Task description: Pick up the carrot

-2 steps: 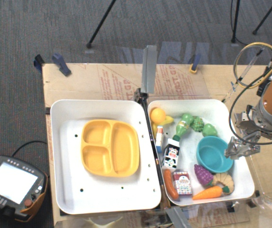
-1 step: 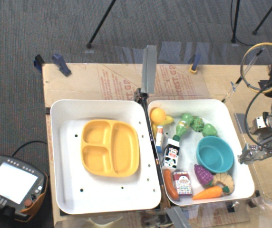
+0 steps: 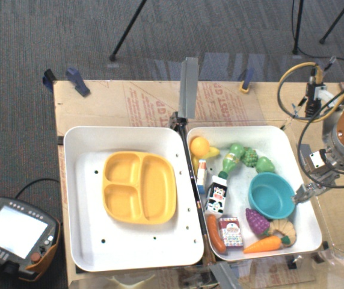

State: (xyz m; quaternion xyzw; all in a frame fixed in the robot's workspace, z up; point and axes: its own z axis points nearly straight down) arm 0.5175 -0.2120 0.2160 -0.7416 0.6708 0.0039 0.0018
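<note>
orange tapered carrot (image 3: 262, 244), seemingly smooth plastic

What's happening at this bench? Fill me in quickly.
A KUKA arm reaches in from the right, meant to pick up the carrot. The carrot lies untouched near the front edge of the right bin, beside purple grapes and a teal bowl. The gripper hovers by the bowl's right rim, over the bin's right edge, apart from the carrot. The left bin holds a yellow divided plate.
</note>
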